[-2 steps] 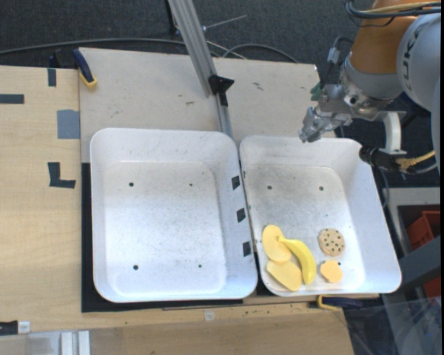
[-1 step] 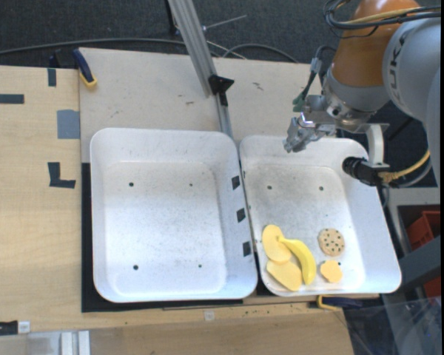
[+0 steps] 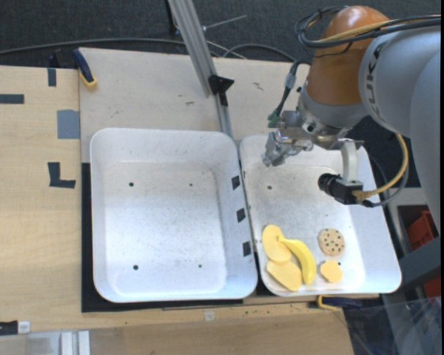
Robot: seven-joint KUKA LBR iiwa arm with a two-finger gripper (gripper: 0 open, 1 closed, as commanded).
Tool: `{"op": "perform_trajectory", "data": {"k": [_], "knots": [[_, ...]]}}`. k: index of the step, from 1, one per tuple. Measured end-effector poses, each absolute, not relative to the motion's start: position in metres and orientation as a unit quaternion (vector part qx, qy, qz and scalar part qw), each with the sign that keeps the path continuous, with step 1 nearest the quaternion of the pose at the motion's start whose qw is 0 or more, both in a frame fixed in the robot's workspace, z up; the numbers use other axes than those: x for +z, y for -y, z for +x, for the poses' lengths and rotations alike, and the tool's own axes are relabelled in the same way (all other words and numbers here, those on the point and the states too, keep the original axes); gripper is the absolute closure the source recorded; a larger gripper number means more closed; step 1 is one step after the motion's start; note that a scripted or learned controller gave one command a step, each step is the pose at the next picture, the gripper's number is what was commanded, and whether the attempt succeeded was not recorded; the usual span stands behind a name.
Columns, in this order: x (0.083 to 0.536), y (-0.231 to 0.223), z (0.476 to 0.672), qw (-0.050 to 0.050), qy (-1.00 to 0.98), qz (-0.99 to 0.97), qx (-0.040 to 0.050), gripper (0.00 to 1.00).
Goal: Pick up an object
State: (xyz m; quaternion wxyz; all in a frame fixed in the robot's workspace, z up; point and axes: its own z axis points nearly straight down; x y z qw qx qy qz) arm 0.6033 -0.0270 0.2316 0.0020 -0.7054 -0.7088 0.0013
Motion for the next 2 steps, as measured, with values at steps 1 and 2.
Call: {"op": "perform_trajectory", "data": {"k": [1, 2], "knots": [[0.221, -0.028, 0.584, 0.002, 0.709, -0.705, 0.0012, 1.00], [0.232, -0.079, 0.566, 0.002, 0.710, -0.704, 0.0003, 1.00]]}}
